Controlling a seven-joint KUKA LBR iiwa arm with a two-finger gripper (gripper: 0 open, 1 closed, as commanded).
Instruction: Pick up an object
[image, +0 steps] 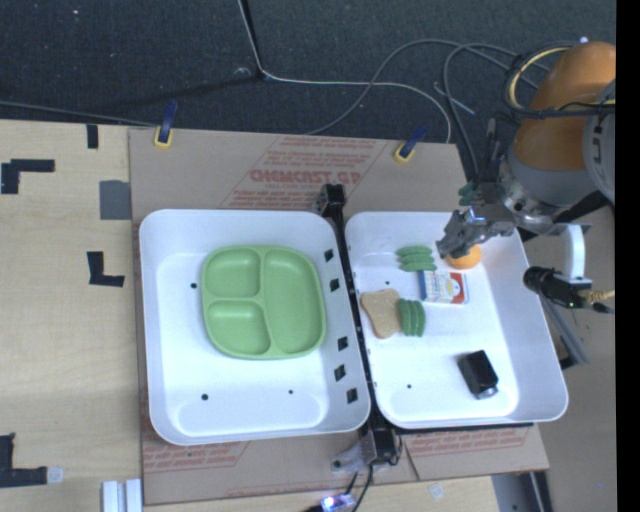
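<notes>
My gripper (458, 243) hangs over the back of the right bin (520, 400), right above a small orange object (464, 260) that peeks out beneath it. Just left of it lies a green ridged piece (415, 259). A white card with red and blue print (443, 288) sits in front of the gripper. Further left rest a tan bread-like piece (380, 313) and another green piece (412, 317). A black block (479, 374) lies toward the bin's front right.
The left bin (170, 400) holds a green divided plate (264, 301). A black clip strip (345, 300) runs between the bins. Cables (400, 70) trail over the dark surface behind, and yellow clamps (164, 133) pin the cardboard sheet.
</notes>
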